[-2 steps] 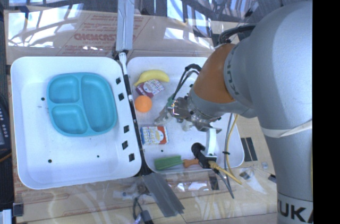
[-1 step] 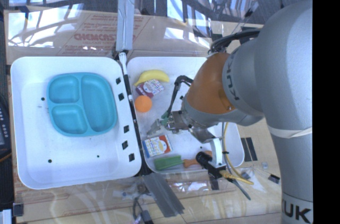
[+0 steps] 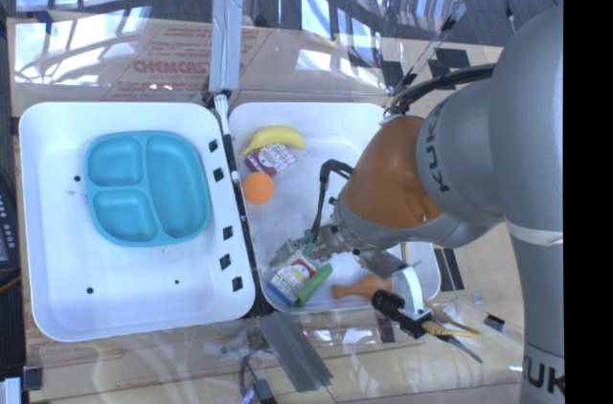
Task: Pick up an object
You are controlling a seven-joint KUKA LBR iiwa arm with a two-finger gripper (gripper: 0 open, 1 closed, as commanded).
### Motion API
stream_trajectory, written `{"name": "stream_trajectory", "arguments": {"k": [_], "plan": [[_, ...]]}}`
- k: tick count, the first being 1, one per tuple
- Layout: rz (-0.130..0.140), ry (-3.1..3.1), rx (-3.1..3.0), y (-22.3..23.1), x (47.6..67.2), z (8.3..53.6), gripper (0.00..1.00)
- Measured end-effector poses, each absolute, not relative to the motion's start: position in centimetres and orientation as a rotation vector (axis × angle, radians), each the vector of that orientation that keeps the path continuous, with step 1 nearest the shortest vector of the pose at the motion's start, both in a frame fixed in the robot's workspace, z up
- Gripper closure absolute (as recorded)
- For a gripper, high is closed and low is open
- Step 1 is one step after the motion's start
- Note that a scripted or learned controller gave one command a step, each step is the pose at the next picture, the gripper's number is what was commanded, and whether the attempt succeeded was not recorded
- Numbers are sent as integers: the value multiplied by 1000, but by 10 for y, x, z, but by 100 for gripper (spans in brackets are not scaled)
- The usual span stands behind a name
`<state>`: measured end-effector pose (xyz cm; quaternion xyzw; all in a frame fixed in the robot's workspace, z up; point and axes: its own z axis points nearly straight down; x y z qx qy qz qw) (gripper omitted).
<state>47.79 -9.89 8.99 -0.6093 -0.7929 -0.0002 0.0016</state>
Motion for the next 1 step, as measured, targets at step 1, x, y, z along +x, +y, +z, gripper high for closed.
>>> {"name": "stream_trajectory", "arguments": {"k": [1], "plan": [[4,-2488,-1907,-100,478,97,100]]}}
